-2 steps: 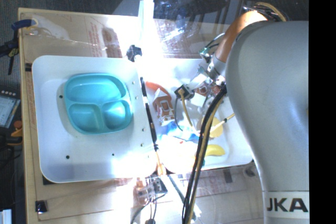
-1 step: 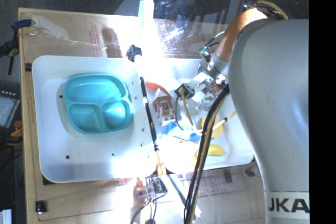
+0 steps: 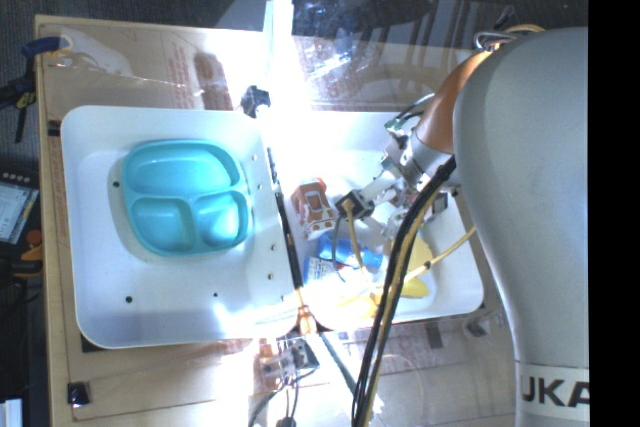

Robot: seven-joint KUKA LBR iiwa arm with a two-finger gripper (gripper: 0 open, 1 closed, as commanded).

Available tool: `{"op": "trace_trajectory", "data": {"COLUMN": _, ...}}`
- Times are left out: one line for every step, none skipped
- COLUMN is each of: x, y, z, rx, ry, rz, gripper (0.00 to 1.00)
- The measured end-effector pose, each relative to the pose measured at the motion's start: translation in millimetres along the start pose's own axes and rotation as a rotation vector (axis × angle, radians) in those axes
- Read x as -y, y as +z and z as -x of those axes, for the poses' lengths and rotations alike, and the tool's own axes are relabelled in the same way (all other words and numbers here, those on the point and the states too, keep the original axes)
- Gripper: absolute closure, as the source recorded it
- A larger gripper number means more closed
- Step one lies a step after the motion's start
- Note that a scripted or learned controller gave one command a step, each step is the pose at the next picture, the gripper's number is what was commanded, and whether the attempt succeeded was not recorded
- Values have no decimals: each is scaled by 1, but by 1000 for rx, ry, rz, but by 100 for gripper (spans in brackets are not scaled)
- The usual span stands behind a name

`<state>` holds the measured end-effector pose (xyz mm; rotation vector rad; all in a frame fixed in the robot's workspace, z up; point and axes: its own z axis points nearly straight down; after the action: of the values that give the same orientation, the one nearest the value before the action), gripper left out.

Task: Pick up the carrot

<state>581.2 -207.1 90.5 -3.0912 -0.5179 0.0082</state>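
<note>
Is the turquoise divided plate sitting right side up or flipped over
Right side up. The turquoise divided plate lies flat in the left white bin, its three hollow compartments facing the camera.

Your grey arm (image 3: pixel 530 215) comes in from the right, its orange band (image 3: pixel 440 110) above the wrist, and bends down over the right bin (image 3: pixel 465 290). Your gripper (image 3: pixel 355 207) sits low inside that bin, near its left wall, pointing left.
</note>
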Motion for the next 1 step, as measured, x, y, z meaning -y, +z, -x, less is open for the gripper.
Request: {"op": "trace_trajectory", "data": {"x": 90, "y": 0, "z": 23, "rx": 0, "ry": 122, "rz": 3, "gripper": 100}}
